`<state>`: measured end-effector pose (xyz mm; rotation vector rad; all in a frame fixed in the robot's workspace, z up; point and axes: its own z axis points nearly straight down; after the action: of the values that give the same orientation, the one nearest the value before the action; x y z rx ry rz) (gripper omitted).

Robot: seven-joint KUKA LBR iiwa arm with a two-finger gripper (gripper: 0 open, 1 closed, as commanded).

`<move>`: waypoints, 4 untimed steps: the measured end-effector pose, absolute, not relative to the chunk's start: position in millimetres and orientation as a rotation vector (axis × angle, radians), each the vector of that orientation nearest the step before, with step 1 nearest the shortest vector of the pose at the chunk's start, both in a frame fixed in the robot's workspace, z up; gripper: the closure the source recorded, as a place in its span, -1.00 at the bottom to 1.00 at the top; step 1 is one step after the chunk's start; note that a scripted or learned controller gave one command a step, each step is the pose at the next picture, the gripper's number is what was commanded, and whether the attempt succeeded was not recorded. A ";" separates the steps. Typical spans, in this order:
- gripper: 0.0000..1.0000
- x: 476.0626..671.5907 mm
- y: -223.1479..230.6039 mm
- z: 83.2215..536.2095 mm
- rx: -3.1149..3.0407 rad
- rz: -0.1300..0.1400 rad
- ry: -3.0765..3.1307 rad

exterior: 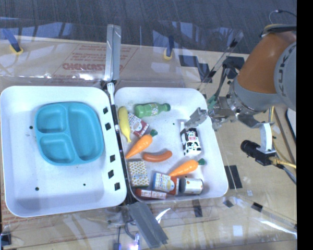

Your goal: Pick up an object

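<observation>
My gripper (197, 117) hangs over the right bin's (215, 155) far right side, just above a black-and-white cow-patterned carton (191, 142). I see nothing in it. Scattered through this bin are a green bottle (151, 109), a yellow banana (123, 123), two orange carrots (141, 144) (187, 167), a reddish sausage (156, 155), a checkered box (138, 173), a small blue-yellow carton (163, 181), a can (191, 186) and a red packet (137, 124).
The left bin (21, 191) holds a blue divided tray (69, 133). A grey upright post (113, 51) stands behind the seam between the bins. The arm's orange band (266, 61) and cables sit to the right of the bins.
</observation>
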<state>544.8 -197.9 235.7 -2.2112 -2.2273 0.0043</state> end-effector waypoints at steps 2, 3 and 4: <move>1.00 548.3 -215.5 127.6 -2.060 -0.009 -2.414; -1.00 548.5 -215.0 127.9 -2.059 -0.010 -2.415; 1.00 549.2 -215.8 136.5 -2.055 -0.007 -2.420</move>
<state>549.2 -215.8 136.5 -2.0549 -2.4204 -0.0073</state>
